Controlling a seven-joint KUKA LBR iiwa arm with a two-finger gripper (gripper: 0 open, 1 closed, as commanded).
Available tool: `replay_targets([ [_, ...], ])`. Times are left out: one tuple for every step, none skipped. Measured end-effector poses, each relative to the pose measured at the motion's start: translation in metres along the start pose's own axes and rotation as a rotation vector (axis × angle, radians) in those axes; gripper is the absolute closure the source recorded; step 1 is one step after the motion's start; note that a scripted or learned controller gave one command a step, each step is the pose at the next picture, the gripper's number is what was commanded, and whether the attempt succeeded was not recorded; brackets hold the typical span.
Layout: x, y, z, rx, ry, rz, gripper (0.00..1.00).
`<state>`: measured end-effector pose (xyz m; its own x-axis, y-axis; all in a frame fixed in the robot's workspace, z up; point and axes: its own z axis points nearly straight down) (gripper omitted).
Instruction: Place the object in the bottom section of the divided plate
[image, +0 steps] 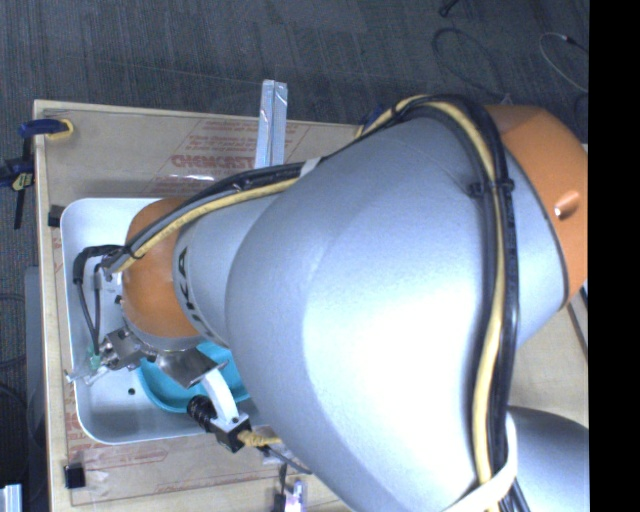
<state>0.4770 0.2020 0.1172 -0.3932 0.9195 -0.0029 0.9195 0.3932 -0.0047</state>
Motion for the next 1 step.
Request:
replay_targets([
  [-0.052,0.0791,-0.0623,0.006,0.003,0.43,0.0],
])
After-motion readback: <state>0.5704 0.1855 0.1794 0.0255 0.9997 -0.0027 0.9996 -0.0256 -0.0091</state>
